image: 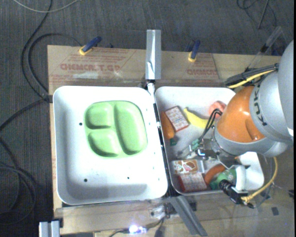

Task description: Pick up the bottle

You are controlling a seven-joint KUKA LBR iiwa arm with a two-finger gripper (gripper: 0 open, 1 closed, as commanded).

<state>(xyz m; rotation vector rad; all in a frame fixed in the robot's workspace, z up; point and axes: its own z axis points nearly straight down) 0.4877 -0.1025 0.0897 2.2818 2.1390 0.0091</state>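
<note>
The bottle [215, 174] is orange with a green end and lies near the front edge of the right bin [207, 94], partly under the arm. My gripper [201, 148] hangs low over the middle of that bin, just behind and to the left of the bottle. The grey wrist and orange band cover the bin's right side. Nothing shows as held by the gripper.
The right bin also holds an orange carrot-like item [166, 125], a small printed box [176, 118], a banana [197, 117], a pink item [218, 106] and two snack boxes [188, 174] next to the bottle. A green divided plate [116, 128] lies in the left bin [69, 172].
</note>
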